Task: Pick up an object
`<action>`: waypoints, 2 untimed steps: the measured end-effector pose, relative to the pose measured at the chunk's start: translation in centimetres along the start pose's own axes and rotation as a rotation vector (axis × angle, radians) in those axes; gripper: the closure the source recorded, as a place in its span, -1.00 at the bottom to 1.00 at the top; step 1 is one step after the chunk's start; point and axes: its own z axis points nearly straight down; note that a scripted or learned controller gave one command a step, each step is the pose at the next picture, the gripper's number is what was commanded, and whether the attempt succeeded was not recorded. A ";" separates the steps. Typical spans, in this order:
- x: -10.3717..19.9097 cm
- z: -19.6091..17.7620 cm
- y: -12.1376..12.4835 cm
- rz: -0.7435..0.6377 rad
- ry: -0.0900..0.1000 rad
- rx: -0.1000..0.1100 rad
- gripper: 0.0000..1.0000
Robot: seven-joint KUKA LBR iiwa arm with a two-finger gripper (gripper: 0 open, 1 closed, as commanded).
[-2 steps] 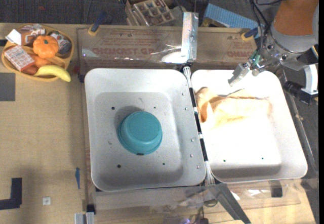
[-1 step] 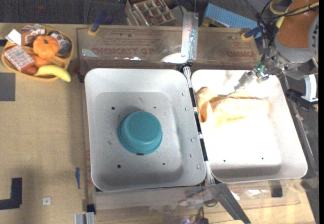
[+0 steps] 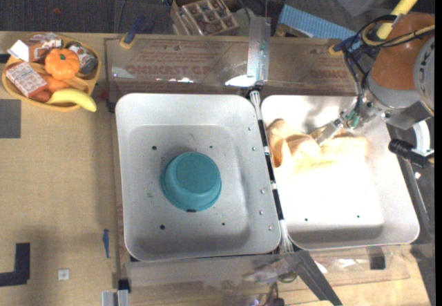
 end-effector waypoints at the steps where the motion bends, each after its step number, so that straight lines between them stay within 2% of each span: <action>1: -0.2 -1.3 0.1 0.002 -0.005 -0.006 1.00; 2: 4.3 -6.9 4.4 -0.207 0.001 0.002 1.00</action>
